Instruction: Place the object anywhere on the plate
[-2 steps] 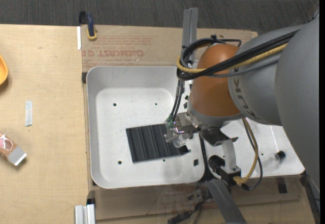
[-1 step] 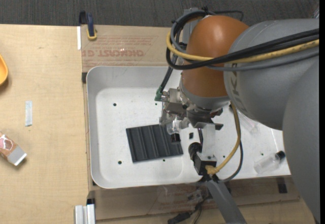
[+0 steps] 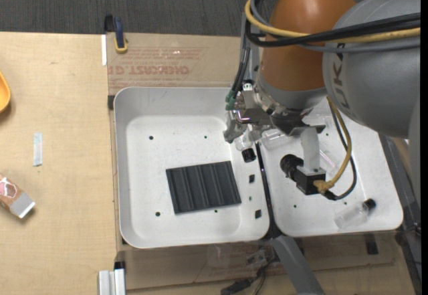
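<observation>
Near edge of right bin: small clear plastic object with dark cap (image 3: 354,213) lay loose, glossy, apparently not yet picked. Dark ribbed rectangular plate (image 3: 203,186) sat flat, matte, in left white bin (image 3: 134,153). Gripper (image 3: 246,134) hung over divider; I couldn't tell its opening or load. Judged: approach step; next needs descent onto object.

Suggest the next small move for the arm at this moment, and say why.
Probably a short move toward the dark ribbed plate lying flat in the left bin. The gripper sits near the ridge between the two bins, up and to the right of the plate, not over it. Whether it carries anything cannot be told from here, so checking that first seems wise.
</observation>
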{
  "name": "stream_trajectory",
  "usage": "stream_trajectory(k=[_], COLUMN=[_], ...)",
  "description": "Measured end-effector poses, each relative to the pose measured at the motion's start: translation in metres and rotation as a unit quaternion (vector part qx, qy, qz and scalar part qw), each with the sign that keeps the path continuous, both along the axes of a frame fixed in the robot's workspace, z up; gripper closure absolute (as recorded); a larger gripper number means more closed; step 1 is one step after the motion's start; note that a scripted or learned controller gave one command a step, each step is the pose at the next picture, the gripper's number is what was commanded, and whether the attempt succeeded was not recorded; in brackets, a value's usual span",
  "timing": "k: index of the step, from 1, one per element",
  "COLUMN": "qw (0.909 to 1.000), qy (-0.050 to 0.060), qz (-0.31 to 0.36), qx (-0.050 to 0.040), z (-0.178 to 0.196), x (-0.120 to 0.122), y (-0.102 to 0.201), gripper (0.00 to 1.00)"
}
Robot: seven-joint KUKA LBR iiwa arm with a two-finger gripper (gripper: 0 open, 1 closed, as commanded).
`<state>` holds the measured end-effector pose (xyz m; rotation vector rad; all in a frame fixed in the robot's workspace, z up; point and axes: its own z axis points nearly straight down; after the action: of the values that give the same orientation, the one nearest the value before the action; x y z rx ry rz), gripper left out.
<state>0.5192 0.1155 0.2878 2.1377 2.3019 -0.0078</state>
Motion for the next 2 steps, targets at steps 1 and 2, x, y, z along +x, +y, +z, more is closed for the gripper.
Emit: stream_trajectory(k=[1, 2], qw=[0.9975, 0.9983], qy=[0.001, 0.0], qz=[0.07, -0.059], qx=[0.0008, -0.0004], z=[-0.066, -0.011], x=[-0.042, -0.042], y=[-0.013, 0.056], gripper=[1.0, 1.0])
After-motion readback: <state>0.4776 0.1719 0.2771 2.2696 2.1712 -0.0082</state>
